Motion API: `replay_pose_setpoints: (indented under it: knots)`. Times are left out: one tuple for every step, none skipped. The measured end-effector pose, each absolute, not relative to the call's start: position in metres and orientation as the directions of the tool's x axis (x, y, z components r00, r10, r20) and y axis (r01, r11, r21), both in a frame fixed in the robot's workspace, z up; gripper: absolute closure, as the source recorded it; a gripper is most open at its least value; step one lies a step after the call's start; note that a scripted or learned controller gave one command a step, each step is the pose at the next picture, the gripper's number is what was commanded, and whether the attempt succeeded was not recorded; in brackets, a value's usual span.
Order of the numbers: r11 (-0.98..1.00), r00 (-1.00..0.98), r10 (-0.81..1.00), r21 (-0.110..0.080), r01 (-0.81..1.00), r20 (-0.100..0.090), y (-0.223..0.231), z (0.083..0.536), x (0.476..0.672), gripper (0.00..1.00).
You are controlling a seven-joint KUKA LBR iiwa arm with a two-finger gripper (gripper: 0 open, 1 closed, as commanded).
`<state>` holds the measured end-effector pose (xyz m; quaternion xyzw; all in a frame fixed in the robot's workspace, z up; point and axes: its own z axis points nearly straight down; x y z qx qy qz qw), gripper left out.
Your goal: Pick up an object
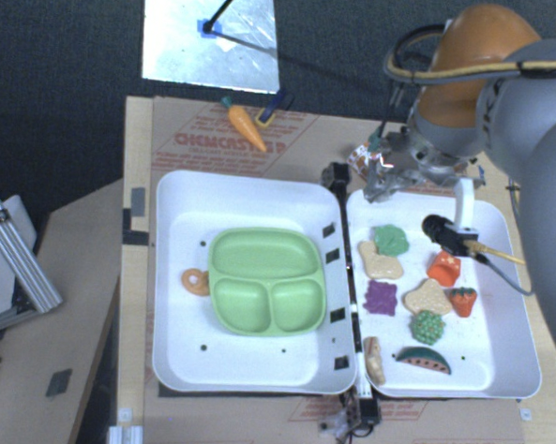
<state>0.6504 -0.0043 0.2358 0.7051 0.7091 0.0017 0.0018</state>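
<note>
My gripper (382,183) hangs over the far left corner of the right bin (507,320), just behind a green leafy toy (390,238). Several toy foods lie in that bin: a beige mitten-shaped piece (380,265), a purple piece (380,297), a beige toast (427,296), a red-orange pepper (444,270), a strawberry (462,301), a green broccoli (428,326), a watermelon slice (424,360) and a pale bread piece (374,359). Nothing shows in the gripper.
The left bin (179,220) holds a green divided plate (266,279) and a small orange ring (196,282) beside it. A toy carrot (246,127) lies on the cardboard behind the bins. A ridge with black clips (342,277) separates the bins.
</note>
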Motion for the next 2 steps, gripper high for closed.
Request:
replay_pose_setpoints:
  knots:
    - [0.006, -0.006, 1.000, 0.001, 1.000, 0.000, 0.001, 0.215, 0.653, 1.00]
    - [0.002, -0.002, 1.000, 0.003, 1.000, 0.000, -0.004, 0.235, 0.645, 1.00]
